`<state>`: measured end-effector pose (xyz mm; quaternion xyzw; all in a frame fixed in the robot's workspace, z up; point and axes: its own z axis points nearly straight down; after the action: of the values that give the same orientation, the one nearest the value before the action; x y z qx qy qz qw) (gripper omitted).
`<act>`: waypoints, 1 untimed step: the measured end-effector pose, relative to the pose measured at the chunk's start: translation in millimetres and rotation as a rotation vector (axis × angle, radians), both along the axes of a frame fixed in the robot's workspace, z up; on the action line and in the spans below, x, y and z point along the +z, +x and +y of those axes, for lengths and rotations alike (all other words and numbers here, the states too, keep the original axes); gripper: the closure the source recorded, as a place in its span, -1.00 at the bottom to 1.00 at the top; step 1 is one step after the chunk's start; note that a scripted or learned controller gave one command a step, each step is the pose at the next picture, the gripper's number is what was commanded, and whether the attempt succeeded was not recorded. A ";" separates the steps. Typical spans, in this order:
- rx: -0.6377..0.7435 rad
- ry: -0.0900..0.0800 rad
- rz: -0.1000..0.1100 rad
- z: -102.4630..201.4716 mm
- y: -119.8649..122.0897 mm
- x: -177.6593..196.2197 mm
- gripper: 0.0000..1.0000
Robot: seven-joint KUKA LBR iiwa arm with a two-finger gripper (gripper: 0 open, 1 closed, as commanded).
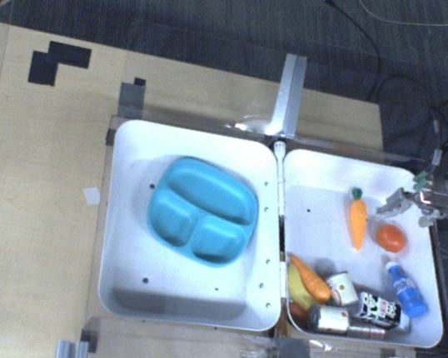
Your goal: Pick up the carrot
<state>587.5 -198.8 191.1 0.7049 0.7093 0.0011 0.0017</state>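
Observation:
The carrot (357,222) lies in the right bin (326,175), orange with a small green top pointing to the far side. My gripper (410,209) hangs over the bin's far right corner, to the right of the carrot and just above an orange-red ball (392,238). Its two fingers are spread apart and open, with nothing between them. The gripper does not touch the carrot.
The right bin's near side holds a blue bottle (405,289), a black can (377,308), a silver can (327,319), a small white cup (344,288), and a yellow and orange piece (309,280). A blue divided plate (202,210) sits in the left bin (128,226).

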 end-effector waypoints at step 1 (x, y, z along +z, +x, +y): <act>-0.152 0.001 0.001 36.0 -32.3 17.7 -1.00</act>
<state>555.2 -162.8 208.8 0.7568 0.6537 0.0012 0.0010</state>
